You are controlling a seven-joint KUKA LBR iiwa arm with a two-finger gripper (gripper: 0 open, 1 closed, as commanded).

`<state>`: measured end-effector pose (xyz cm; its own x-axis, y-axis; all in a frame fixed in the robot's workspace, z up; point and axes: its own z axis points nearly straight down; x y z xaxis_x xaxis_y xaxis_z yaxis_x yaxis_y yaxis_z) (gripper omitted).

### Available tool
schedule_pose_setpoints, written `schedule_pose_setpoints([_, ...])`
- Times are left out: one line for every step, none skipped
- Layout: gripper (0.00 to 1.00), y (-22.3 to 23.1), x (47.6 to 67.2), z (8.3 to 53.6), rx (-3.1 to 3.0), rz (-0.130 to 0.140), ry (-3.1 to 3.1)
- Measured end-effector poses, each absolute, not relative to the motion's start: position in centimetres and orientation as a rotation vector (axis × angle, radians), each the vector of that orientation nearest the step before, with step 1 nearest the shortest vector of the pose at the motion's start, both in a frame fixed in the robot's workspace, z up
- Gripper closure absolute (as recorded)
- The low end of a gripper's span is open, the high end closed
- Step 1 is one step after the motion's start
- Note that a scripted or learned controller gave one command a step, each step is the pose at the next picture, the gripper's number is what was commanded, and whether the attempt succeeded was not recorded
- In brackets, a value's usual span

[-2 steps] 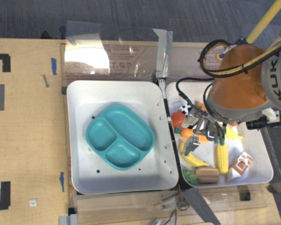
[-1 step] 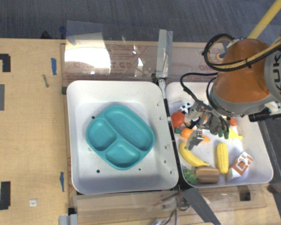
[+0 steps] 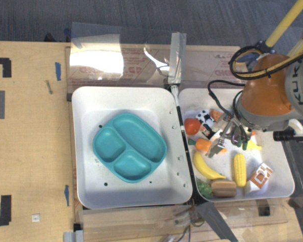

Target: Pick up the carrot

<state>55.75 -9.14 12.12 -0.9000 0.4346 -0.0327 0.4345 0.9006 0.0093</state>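
With the end effector (image 3: 223, 144) open just above the carrot (image 3: 203, 144) in the right bin (image 3: 285, 185), crowding from the tomato (image 3: 192, 126) and banana (image 3: 207, 168) could spoil the grasp.

Teal plate (image 3: 130, 145), yellow corn (image 3: 239, 169), orange carrot (image 3: 203, 145) (white bins (image 3: 86, 135)).

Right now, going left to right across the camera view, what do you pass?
Teal divided plate in the left bin, then in the right bin: tomato, banana, corn cob, orange-and-white block.
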Motion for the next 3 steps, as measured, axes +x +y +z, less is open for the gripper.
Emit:
schedule_pose_setpoints([0.0,-9.4,56.1,11.0,0.85,0.019,2.97])
schedule_pose_setpoints([0.0,-9.2,56.1,11.0,0.931,0.023,2.944])
schedule_pose_setpoints([0.0,-10.4,54.3,11.0,1.386,0.039,2.748])
